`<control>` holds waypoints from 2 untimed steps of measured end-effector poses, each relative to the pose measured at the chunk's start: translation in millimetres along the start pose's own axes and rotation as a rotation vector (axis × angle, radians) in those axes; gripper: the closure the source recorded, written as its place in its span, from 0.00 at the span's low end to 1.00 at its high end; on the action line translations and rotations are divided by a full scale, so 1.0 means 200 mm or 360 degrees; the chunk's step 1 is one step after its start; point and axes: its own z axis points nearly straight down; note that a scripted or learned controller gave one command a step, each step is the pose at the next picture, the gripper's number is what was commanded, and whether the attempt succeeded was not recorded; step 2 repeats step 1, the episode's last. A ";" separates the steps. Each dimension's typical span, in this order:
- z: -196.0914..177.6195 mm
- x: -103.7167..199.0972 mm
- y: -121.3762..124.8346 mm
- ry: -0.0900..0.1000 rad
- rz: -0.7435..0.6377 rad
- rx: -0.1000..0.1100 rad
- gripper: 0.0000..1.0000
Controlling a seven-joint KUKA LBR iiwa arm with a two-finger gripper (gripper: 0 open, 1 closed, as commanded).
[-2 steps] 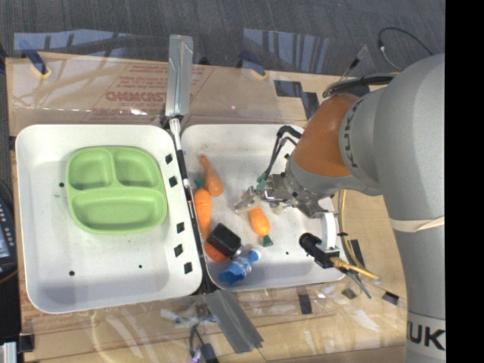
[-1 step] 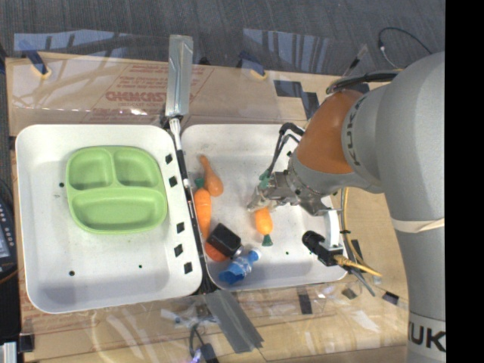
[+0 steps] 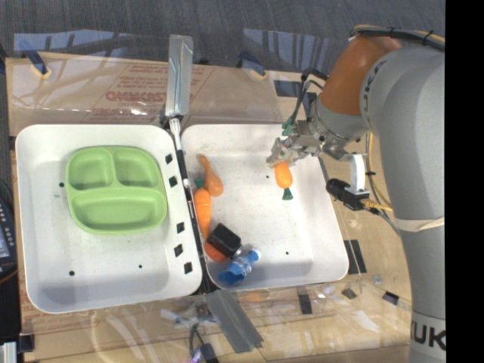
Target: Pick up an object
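My gripper (image 3: 281, 156) hangs over the upper right part of the right bin (image 3: 310, 233). A small orange carrot (image 3: 283, 175) with a green stem end pointing down sits right under the fingertips, its top end caught between them. The fingers are shut on it. More toys lie by the bin's left wall: an orange carrot (image 3: 212, 177), a longer carrot (image 3: 203, 209), a black block (image 3: 224, 240) and a blue object (image 3: 240, 266).
The left bin (image 3: 38, 263) bears a green divided plate (image 3: 117, 187). A ridge with black clips (image 3: 181, 203) separates the two bins. The grey arm and its orange band (image 3: 355, 70) fill the right side above the bin's right wall.
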 end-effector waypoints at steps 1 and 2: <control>-0.15 0.35 -0.10 0.0003 -0.0109 0.0004 1.00; -0.15 0.35 -0.10 0.0003 -0.0109 0.0004 1.00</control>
